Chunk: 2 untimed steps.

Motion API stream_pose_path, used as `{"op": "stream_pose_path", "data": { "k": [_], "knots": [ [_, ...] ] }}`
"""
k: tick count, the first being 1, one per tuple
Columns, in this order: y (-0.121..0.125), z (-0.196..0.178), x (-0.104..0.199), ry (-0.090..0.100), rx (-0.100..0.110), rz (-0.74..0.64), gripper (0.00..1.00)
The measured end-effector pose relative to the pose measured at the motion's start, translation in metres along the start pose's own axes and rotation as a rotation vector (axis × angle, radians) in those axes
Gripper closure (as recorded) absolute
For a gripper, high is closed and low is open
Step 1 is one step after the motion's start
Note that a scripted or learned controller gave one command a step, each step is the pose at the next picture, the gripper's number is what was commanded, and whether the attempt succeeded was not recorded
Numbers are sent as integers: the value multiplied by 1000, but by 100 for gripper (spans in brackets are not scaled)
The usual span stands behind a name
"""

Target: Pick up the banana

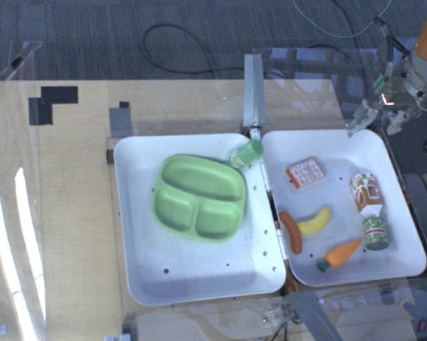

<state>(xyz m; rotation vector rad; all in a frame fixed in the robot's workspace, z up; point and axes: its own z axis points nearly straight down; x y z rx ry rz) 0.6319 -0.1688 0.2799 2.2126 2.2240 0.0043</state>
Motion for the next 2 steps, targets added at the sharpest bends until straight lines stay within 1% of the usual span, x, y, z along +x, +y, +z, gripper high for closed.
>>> {"op": "stream_pose_path", "data": {
  "k": [1, 2],
  "knots": [
    [-29, 86, -36, -1, -1, -82, 0],
    [-40, 183, -36, 0, -3, 1, 0]
  ]
}}
